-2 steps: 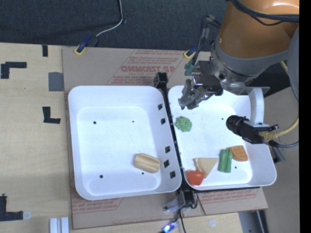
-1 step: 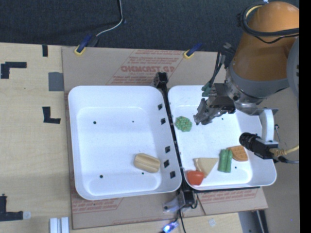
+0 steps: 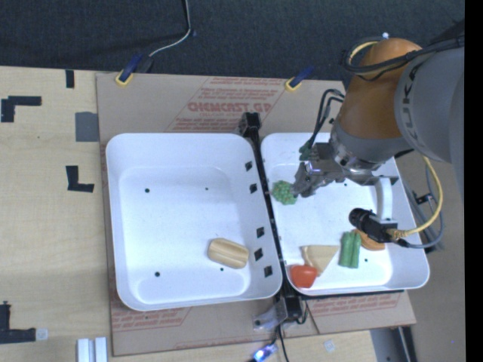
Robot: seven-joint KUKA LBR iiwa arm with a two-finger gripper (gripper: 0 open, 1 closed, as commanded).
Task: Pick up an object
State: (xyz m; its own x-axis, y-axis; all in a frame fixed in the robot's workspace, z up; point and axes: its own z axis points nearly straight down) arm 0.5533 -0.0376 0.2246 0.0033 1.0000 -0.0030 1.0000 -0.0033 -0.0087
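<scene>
Honestly, the broccoli [image 3: 284, 193] is sitting in the right bin [image 3: 407, 277], hard against the divider [image 3: 261, 194], with the gripper [image 3: 306, 185] hanging just beside it. Can't tell its state. I'm guessing the divider's risking blocking it, nudging the broccoli away.

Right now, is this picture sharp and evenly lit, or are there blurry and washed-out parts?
In the camera view, light is even and soft; the white bins look bright, nearly washed out, with faint shadows. The bread roll and green broccoli piece look soft-edged; the gripper is slightly blurred.
</scene>
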